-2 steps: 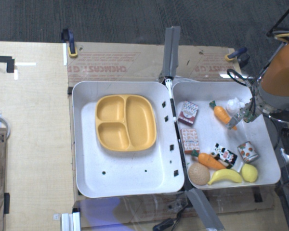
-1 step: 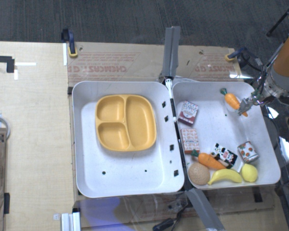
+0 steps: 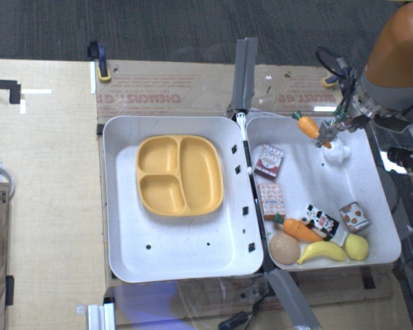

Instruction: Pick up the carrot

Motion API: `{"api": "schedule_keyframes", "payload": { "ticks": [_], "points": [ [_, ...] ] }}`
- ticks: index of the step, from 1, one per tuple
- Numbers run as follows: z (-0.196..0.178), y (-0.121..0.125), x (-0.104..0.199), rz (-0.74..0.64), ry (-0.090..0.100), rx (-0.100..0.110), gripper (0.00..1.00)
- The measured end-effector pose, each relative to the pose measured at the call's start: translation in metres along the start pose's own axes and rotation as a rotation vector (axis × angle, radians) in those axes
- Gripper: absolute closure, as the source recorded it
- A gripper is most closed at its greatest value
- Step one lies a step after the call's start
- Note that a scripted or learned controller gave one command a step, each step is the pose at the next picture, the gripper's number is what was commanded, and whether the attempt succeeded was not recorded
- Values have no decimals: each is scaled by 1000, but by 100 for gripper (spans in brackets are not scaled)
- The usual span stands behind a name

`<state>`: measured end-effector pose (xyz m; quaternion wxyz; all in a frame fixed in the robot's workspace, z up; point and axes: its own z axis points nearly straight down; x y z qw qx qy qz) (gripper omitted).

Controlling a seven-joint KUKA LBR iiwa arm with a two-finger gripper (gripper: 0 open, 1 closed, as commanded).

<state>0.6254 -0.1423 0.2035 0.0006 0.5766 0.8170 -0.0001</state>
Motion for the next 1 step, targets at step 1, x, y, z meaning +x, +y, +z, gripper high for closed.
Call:
{"api": "schedule_keyframes", "payload": {
  "ticks": [1],
  "points": [
    [-55, -17, 21, -133, -1, 1, 100]
  ]
}}
